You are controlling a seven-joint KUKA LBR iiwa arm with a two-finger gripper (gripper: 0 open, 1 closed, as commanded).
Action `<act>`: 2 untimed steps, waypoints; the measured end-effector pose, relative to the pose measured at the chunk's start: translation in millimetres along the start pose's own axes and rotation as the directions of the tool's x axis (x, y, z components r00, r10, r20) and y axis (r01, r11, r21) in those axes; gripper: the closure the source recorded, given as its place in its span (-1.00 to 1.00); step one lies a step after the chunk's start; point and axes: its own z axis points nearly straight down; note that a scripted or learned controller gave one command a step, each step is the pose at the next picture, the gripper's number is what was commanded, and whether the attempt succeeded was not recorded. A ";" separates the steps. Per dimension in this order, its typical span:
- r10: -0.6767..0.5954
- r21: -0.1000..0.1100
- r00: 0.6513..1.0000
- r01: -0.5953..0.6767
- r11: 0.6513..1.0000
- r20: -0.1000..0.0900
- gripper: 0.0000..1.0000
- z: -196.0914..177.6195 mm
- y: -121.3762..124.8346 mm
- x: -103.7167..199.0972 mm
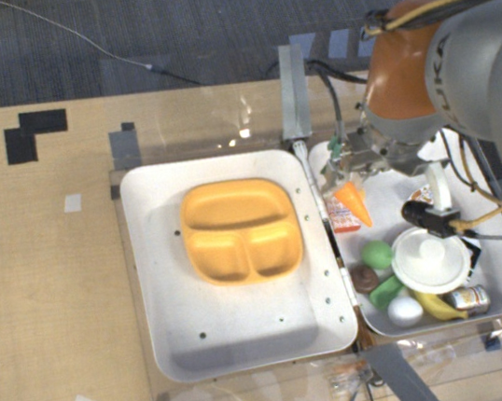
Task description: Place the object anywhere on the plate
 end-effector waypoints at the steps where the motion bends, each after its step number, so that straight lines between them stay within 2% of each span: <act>1: -0.005 -0.002 1.000 0.005 1.000 -0.002 1.00 -0.5 22.8 77.3; 2: -0.324 0.000 0.946 0.324 0.946 -0.001 1.00 4.7 3.7 131.2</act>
